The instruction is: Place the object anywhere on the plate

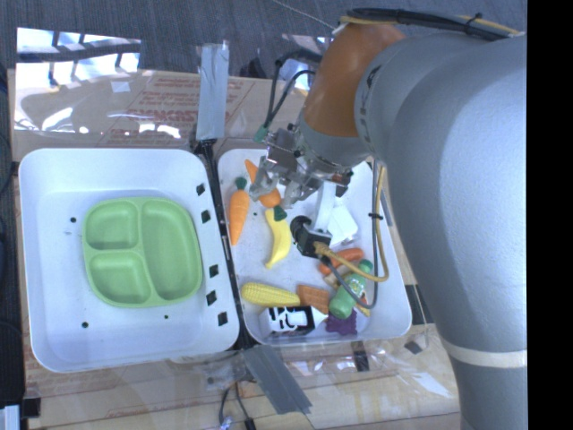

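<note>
Claw (273,186) sits low over the far end of the right bin (394,316), and you cannot tell from this slant how it is set, or whether anything is caught in it. Just left of the claw you have the carrot (238,215), lying lengthwise close to the bin's left wall. Right under and a little toward you from the claw lies the banana (279,240), its dark tip nearest the claw. Further toward you from the claw, you see the corn cob (269,294) lying crosswise, and to the right of that a heap of small toys (345,285) in orange, green and purple, too jumbled to name. Well off to the claw's left, in the other bin (45,330), rests the green plate (141,251) with its three compartments, nothing lying on it.
</note>
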`<control>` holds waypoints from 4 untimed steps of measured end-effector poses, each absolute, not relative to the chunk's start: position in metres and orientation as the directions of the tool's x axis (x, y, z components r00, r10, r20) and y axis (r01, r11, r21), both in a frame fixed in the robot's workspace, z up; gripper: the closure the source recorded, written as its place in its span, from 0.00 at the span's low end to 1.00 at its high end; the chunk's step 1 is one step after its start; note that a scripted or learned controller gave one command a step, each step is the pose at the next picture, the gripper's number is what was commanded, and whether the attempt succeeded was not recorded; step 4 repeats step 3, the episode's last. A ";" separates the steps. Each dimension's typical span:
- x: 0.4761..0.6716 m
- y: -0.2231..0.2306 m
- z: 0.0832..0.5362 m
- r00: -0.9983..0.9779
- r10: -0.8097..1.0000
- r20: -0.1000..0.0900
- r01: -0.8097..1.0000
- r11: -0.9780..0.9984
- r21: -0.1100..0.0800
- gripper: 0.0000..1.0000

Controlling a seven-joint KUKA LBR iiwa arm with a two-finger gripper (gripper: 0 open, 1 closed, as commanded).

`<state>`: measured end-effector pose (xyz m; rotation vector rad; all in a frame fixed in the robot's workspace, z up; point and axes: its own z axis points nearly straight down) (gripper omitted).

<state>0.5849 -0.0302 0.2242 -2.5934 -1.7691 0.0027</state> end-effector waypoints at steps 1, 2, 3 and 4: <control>0.569 0.030 0.205 0.353 0.935 -0.002 0.935 -0.353 -0.007 1.00; 0.552 0.106 0.203 0.336 0.942 -0.004 0.942 -0.336 -0.008 1.00; 0.552 0.104 0.203 0.338 0.941 -0.004 0.941 -0.338 -0.008 0.00; 0.552 0.104 0.203 0.338 0.941 -0.004 0.941 -0.338 -0.008 0.00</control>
